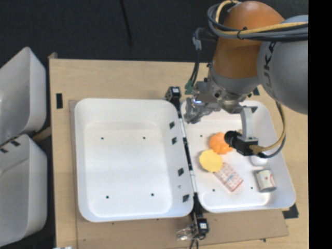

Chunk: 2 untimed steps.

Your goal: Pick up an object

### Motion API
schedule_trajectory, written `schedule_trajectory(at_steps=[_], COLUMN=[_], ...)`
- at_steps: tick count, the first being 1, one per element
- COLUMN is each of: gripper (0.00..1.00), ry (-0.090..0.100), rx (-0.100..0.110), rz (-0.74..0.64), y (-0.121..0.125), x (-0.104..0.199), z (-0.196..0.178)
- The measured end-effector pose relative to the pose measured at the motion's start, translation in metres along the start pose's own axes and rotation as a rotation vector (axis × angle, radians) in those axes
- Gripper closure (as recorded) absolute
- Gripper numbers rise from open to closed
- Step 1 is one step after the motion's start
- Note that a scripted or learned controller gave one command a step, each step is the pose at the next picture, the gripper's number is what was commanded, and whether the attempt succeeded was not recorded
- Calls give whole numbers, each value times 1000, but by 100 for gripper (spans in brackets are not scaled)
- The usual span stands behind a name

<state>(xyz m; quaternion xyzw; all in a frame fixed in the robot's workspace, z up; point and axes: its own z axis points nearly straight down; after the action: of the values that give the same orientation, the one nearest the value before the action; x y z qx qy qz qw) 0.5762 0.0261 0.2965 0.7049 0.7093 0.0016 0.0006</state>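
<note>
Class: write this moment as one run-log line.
gripper at right bin upper-left corner | orange lump, yellow disc, patterned packet, small can inside right bin

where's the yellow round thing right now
In the camera view, the yellow round thing lies in the right bin near its left rim, just below the orange lump and up-left of the pink packet.

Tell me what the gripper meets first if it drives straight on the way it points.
Most likely the bare floor of the right bin, near its left wall. The gripper points down there, apart from the orange object. Depth is unclear.
</note>
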Motion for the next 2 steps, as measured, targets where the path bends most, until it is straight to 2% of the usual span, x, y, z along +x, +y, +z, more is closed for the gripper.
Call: schedule_trajectory(at_steps=[1,2], gripper=[100,100], ry=[0,-3], rx=[1,4], rz=[0,8], y=[-36,-41], x=[27,-20], z=[-37,-38])
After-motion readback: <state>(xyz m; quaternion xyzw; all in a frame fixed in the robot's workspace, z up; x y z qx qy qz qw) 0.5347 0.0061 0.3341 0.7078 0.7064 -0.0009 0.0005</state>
